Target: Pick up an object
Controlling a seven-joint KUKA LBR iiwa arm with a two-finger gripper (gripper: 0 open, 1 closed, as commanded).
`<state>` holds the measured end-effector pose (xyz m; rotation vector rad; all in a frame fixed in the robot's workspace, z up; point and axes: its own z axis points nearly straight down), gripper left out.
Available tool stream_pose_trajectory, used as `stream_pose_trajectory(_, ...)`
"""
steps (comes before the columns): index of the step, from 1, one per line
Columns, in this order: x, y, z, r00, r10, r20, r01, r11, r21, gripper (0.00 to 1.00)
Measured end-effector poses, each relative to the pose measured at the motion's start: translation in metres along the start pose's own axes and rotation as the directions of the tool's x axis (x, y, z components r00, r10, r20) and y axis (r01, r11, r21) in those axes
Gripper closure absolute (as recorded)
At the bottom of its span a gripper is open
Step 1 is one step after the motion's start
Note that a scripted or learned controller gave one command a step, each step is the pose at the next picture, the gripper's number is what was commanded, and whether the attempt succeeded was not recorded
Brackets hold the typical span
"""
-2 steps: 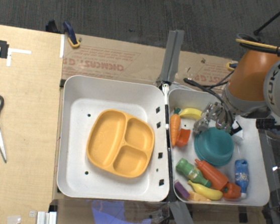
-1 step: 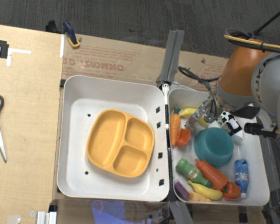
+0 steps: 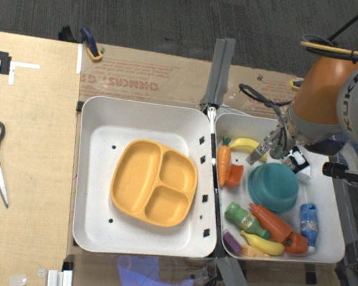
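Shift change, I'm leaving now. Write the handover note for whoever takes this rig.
Gripper: over the back of the right bin, just above the teal bowl; nothing visibly between its fingers, opening unclear.
Right bin holds: yellow banana, carrot, teal bowl, blue bottle, green bottle, orange bottle.
Left bin: the yellow divided plate.
Done: no pick yet.
Left: grasp and lift one object.

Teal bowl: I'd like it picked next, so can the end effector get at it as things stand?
Probably yes. The end effector hangs just above-left of the teal bowl, whose top lies uncovered; the orange bottle only borders its lower edge.
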<state>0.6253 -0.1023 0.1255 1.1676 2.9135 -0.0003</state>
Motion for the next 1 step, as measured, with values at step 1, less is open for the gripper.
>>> stream_pose_trajectory(1,0.0364,0.0567,-0.0668,0.994,0.106,0.000,-0.106,0.994,0.000,1.00)
